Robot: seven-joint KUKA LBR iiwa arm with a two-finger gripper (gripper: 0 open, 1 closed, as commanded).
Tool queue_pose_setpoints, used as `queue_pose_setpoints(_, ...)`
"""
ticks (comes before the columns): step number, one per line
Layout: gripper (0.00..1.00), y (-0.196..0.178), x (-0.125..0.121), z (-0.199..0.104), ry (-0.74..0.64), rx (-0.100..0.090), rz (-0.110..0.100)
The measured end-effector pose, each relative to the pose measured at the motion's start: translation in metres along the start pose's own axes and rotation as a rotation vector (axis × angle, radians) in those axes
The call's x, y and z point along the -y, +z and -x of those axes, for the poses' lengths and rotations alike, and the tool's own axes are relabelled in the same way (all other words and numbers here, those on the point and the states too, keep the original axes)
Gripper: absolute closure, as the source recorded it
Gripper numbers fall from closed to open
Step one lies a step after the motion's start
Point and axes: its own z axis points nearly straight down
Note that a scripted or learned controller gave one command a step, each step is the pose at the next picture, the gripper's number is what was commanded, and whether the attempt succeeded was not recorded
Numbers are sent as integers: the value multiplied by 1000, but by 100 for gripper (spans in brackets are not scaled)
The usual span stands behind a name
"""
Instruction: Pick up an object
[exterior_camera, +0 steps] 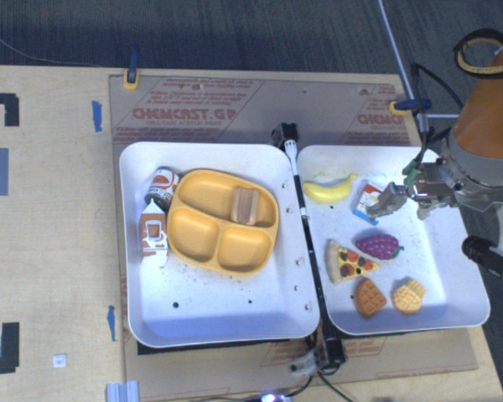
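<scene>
Gripper (391, 199) hovers over the right bin (453, 315), near its far edge, fingertips just above a small red-white-blue packet (368, 203). I can't tell from this angle if the fingers are parted or closed. Nothing looks gripped. Banana (328, 188) lies just left of the packet by the far-left corner; grapes (377, 245), pizza slice (349, 262), waffle (370, 297) and a yellow cookie (408, 295) sit toward the near edge. Left bin (142, 308) holds a yellow divided tray (220, 222). My guess: packet is the target. I'd centre over it, straddle its short side, go low, since flat things slip.
</scene>
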Motion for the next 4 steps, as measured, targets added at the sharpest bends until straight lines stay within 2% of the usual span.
queue_pose_setpoints(1,0,110,-5,7,1,1,2)
queue_pose_setpoints(2,0,148,10,9,1,0,5)
queue_pose_setpoints(3,100,138,10,9,1,0,7)
queue_pose_setpoints(4,0,138,10,9,1,-1,6)
